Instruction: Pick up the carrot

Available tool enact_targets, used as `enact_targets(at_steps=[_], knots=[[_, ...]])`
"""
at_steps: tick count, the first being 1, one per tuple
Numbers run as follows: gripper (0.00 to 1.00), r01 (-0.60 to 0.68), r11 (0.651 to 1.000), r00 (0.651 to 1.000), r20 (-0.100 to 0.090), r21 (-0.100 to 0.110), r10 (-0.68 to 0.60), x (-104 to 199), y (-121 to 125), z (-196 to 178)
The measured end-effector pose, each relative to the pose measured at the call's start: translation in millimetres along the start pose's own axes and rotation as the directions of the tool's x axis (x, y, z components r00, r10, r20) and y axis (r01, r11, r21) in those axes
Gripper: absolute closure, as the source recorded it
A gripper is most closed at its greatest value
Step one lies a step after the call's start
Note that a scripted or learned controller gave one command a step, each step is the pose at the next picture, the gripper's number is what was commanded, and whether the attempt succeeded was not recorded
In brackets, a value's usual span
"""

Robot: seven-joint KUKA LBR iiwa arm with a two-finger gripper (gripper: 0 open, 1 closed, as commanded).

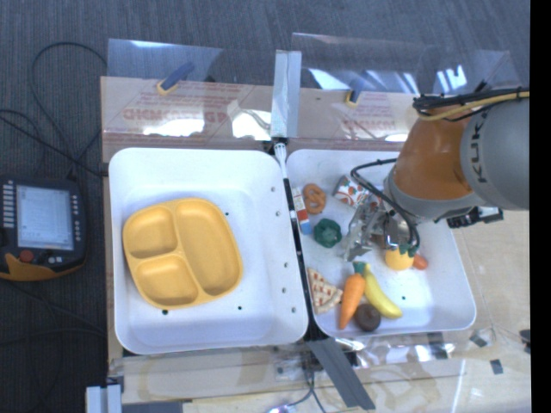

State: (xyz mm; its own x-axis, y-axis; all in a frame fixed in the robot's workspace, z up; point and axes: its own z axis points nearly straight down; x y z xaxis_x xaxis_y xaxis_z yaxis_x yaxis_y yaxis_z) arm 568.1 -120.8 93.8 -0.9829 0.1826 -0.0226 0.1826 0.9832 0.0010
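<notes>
arm cut off at right edge, gripper fingers blurred — perhaps open

Two shallow white bins sat side by side: a left bin and a right bin. The left one held one yellow divided tray with three compartments. The right one held one carrot, one banana, one dark round fruit, one waffle piece, one green round item, one pretzel, and one small yellow-and-red toy. One handheld control pendant lay left of the bins.
</notes>
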Motion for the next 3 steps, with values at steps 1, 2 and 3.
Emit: enact_targets(at_steps=[1, 2, 3], knots=[[0.0, -0.17, 0.985, 0.985, 0.008, 0.001, 0.17, 60.2, 13.8, -2.1], [0.0, -0.529, 0.849, 0.849, 0.006, -0.006, 0.529, 76.3, 6.3, -2.1], [1.0, -0.526, 0.85, 0.85, 0.008, -0.007, 0.526, 75.0, 7.3, -11.6]])
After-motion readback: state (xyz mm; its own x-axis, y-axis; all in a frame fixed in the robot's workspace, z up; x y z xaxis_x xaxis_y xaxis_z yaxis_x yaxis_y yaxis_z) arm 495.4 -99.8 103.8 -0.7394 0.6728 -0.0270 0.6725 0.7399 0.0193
